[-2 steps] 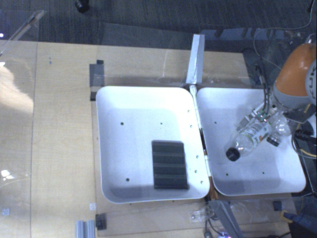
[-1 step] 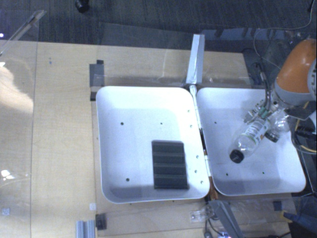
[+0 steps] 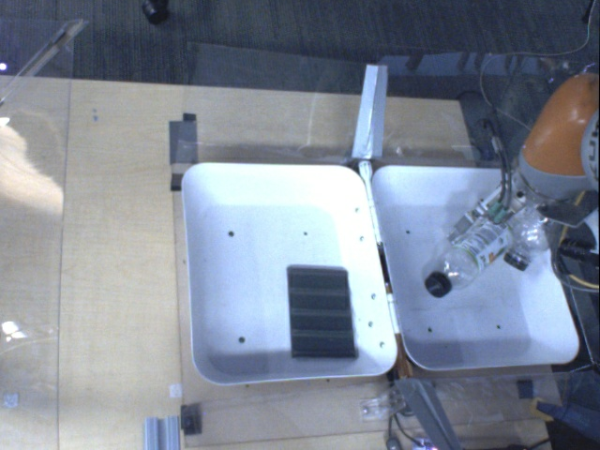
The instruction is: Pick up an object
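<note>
While fingers (image 3: 502,216) grip clear bottle (image 3: 473,251) over right bin (image 3: 553,340), black ridged block (image 3: 321,311) in left bin (image 3: 216,251).

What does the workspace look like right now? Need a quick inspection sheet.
Surface: wooden bench with two shallow white bins side by side, left bin and right bin.
Job's things: black ribbed block lying flat in the left bin, toward its near edge; clear plastic bottle with a dark cap lying tilted in the right bin.
Clutter: nothing seen in the bins beyond those two.
Claw: claw sits over the bottle's far end; a grip cannot be confirmed.
Cables: loose wires at the right, more below the bins.
Surroundings: clear panel on the left, dark carpet behind.
</note>
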`<state>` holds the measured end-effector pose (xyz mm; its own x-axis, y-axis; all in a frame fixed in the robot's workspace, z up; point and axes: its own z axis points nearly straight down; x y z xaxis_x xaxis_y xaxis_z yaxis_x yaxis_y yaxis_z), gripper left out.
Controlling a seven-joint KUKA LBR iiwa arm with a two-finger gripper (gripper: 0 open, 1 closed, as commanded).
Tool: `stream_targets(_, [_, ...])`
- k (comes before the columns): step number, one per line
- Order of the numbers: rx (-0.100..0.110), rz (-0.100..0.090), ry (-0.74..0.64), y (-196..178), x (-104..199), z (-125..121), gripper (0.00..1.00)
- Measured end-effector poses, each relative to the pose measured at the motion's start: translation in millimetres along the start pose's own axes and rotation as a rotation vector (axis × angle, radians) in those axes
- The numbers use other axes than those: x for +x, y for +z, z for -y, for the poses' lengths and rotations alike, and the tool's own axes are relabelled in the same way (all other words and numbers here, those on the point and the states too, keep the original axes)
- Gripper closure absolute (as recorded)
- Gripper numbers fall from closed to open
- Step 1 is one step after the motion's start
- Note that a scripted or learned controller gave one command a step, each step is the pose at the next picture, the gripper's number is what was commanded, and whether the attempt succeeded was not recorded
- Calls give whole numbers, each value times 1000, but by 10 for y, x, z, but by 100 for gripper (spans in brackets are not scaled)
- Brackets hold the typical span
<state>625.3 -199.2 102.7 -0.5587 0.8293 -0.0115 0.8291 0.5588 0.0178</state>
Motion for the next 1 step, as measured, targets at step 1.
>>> stream_targets(1, [10,-6,-100,-1118,-67,-13,0])
